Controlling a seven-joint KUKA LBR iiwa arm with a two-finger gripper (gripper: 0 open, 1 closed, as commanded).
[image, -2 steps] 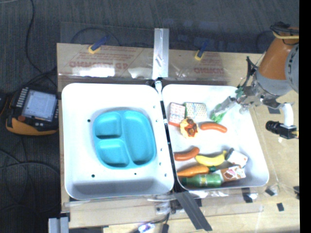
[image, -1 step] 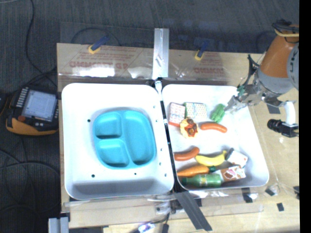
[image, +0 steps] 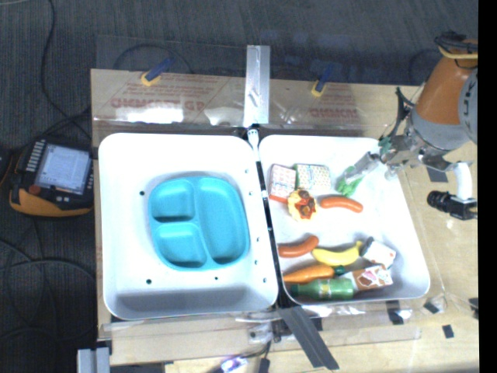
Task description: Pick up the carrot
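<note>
Bench with two shallow white bins side by side. Left white bin [image: 124, 231] holds a bright blue three-compartment plastic tray [image: 200, 220] near its middle. Right white bin [image: 408, 224] holds the toy food, crowded toward its left and front.

Grey arm with orange band [image: 443, 95] reaches in from the right, over the right bin's far right corner. Two-finger gripper [image: 392, 152] sits at that corner, above the bin rim; nothing visible between its fingers, and whether they are spread or closed I cannot tell.

The orange toy carrot [image: 309, 273]: long, tapered, smooth plastic, lying nearly level in the front part of the right bin. Above it, a yellow banana [image: 339, 253]; just below, touching or nearly so, a dark green bottle [image: 326, 289]. The carrot is well apart from the gripper.

A red-orange sausage [image: 298, 246] lies just left of the banana. Another red-orange sausage [image: 340, 203] lies mid-bin.
</note>
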